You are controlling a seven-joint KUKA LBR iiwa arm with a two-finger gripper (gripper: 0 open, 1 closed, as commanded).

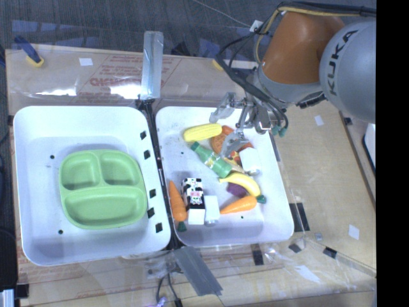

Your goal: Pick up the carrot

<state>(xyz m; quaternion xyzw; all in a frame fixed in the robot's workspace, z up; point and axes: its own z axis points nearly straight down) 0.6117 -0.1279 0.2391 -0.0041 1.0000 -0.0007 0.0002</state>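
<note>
Small orange plastic toy carrot (176, 200) lies along the right white bin's (271, 226) left wall. Likely light, rigid, slick; grasp mid-body. Two-finger gripper (238, 138) hovers over the pile, grip state indiscernible.

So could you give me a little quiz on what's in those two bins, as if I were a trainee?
1. True or false: the plate lies in the same bin as the corn.
2. The gripper hangs over: A) the corn's bin, B) the plate, C) neither.
3. Which fruit lies right beside the carrot?

Key: 1 false, they are in separate bins. 2 A. 3 The banana.
</note>
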